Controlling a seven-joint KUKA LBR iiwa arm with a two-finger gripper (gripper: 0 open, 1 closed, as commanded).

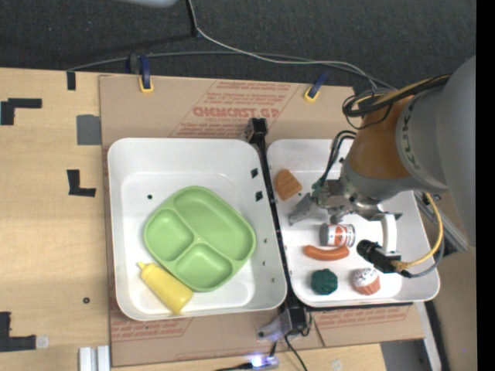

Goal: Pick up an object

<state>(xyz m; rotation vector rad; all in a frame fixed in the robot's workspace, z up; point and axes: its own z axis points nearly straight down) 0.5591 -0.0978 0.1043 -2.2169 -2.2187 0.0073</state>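
Bins side by side on your bench. Left bin [124, 168]: a green plate [199, 238] with three compartments sits mid-floor; a yellow bottle [165, 287] lies at its lower-left edge, touching or just beside it, near the bin's front corner.

Right bin [421, 288]: an orange-brown block [288, 184] near the dividing wall at upper left; a can [338, 235] on its side around the middle; a red sausage [326, 253] just below the can; a dark green piece [324, 282] and a red-and-white piece [365, 281] side by side along the front wall.

Your gripper [319, 205] hangs over the right bin, between block and can, just above the can. You cannot tell from this angle whether the claw is released or clenched; nothing visibly sits between its tips.
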